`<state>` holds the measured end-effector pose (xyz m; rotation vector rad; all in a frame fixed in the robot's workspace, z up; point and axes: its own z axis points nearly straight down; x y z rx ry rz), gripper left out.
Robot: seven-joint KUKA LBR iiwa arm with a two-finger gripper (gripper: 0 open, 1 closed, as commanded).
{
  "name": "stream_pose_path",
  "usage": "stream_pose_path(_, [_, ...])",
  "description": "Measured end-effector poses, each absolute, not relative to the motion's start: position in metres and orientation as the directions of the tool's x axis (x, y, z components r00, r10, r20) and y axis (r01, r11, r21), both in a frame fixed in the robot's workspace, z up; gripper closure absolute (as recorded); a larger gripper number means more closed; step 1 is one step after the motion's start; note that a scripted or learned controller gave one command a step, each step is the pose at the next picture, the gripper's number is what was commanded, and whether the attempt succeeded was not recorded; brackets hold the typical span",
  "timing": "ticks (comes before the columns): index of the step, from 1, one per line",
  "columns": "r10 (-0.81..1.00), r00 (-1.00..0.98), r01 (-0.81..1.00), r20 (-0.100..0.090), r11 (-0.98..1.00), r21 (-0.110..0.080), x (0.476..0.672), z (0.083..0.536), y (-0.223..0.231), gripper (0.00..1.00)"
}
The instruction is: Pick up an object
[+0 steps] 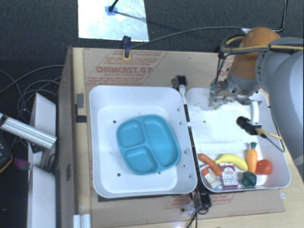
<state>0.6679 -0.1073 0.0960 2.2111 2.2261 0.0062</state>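
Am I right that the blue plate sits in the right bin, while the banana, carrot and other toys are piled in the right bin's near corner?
Not quite: the camera view shows the blue plate in the left bin, not the right. The banana, carrot and other toys are indeed in the right bin's near corner.

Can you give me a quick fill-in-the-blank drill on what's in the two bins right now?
1. The blue divided plate lies in the ____ bin of the camera view.
2. The plate has ____ compartments.
3. The banana, the carrot and the other toy foods are bunched at the ____ end of the right bin.
4. The gripper sits over the ____ end of that bin.

Missing words: left; three; near; far
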Motion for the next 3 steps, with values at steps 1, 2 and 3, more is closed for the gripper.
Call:
stream_pose_path(1, [1.000,-0.002,1.000,0.000,0.002,0.003,0.641,0.134,-0.093,1.00])
stream_pose_path(2, [1.000,-0.004,1.000,0.001,0.004,0.004,0.642,0.144,-0.093,1.00])
stream_pose_path(3, [1.000,-0.005,1.000,0.001,0.005,0.003,0.622,0.185,-0.045,1.00])
